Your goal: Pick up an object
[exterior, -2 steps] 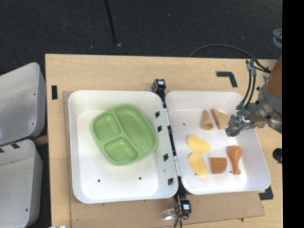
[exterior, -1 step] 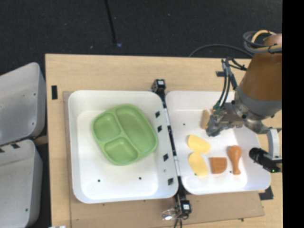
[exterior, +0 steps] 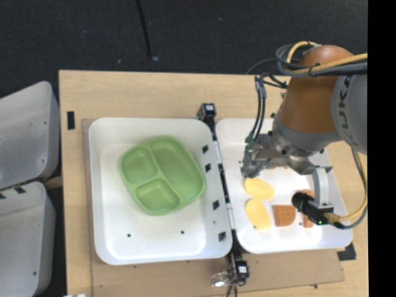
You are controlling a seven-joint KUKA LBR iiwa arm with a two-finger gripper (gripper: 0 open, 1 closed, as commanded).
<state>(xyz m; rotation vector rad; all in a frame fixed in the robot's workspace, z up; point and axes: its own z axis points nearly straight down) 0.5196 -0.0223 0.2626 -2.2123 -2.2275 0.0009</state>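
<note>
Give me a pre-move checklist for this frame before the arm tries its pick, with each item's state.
1. Pickable items in the right bin: ok; two yellow pieces and an orange-brown piece lie there.
2. claw over that bin: ok, just above the upper yellow piece.
3. Claw opening: cannot tell.
4. Anything held already: cannot tell.
5. Target free of neighbours: not ok; the pieces lie close together.
6. Green divided tray out of the way: ok, in the left bin.

Gripper mostly under arm's wrist; finger state couldn't be read. Rear of right bin covered by arm. Orange item half hidden behind black fitting, type unclear. Grey panels cut by left edge.
</note>
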